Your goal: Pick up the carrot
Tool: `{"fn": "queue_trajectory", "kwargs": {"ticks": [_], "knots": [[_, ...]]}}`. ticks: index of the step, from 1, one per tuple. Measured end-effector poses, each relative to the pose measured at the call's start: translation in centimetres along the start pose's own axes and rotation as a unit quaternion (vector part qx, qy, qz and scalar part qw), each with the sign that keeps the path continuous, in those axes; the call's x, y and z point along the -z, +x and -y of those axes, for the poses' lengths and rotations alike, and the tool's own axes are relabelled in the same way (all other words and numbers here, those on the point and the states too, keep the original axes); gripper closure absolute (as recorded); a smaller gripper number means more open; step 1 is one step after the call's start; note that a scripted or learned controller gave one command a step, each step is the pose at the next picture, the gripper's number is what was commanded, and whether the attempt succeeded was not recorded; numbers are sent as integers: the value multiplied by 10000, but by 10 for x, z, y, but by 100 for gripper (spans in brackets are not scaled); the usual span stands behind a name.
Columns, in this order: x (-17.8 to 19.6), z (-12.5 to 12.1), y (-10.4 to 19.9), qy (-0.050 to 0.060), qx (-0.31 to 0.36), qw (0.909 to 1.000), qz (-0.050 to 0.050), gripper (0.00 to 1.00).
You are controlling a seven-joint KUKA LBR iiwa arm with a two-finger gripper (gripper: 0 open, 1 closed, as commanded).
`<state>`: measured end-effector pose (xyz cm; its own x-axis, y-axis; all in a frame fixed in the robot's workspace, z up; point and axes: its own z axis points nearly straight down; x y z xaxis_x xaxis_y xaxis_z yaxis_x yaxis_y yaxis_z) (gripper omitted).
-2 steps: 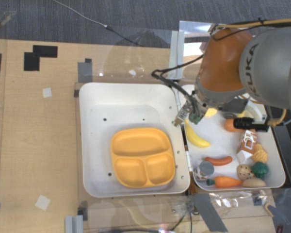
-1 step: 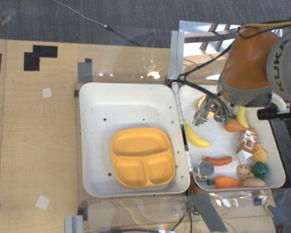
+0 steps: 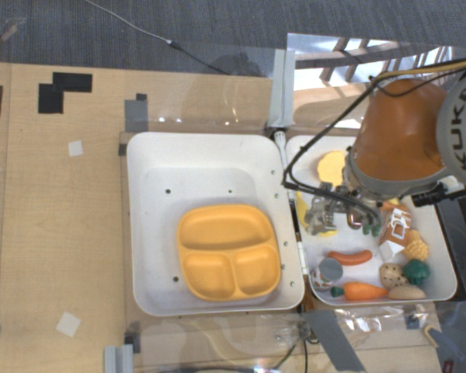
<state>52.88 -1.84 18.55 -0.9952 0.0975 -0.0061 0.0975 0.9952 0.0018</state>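
Now the gripper (image 3: 332,217) hangs over the upper left part of the right bin (image 3: 450,286), and I cannot tell from this view whether it is open or closed; nothing is seen held in it. Well below it, the carrot (image 3: 362,291) lies flat near the bin's front edge, orange with a small green end at its left. It rests just under a red sausage (image 3: 349,257) and beside a grey cup (image 3: 328,270).

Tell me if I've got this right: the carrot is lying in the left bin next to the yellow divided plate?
Not quite. The camera view shows the carrot lying in the right bin, near its front edge. The yellow divided plate is in the left bin.
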Motion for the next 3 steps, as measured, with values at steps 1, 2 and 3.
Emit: {"fn": "queue_trajectory", "kwargs": {"ticks": [1, 2, 3], "knots": [[55, 53, -16, 12, 786, 9969, 28, 100], [-1, 45, 24, -2, 2706, 9627, -6, 100], [86, 113, 11, 39, 3067, 9518, 42, 100]]}}
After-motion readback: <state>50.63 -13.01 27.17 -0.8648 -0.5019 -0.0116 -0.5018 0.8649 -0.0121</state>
